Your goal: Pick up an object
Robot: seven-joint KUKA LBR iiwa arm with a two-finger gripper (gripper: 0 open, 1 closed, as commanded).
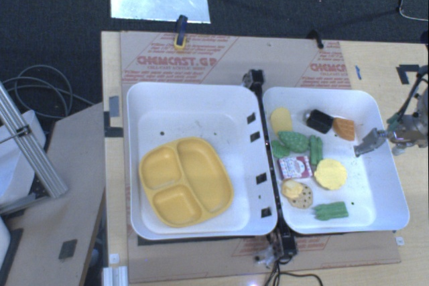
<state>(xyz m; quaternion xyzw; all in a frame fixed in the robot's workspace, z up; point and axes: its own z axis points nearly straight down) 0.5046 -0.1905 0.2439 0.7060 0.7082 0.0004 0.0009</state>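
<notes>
The tool (370, 141) is seen at the right edge of the frame, over the right rim of the right bin (392, 201); whether it is spread or pressed together cannot be told at this size, and nothing is seen held by it.

The candidate objects are gathered in the left and middle of that bin: a yellow piece (281, 119) at the upper left, a black block (319, 121) touching an orange wedge (344, 128), a green cluster (299, 143), a red-and-white packet (295, 167), a yellow disc (330, 174), a cookie (298, 193) and a green piece (331, 211) near the bottom. In the left bin (194, 104) a yellow divided tray (184, 181) is laid.

No grasp is judged to have begun. Several risks can be foreseen: because the objects are crowded, touching neighbours could be struck or two taken at once; flat items such as the packet and disc could be slid rather than lifted; and a descent begun this near the rim could end on the bin wall.
</notes>
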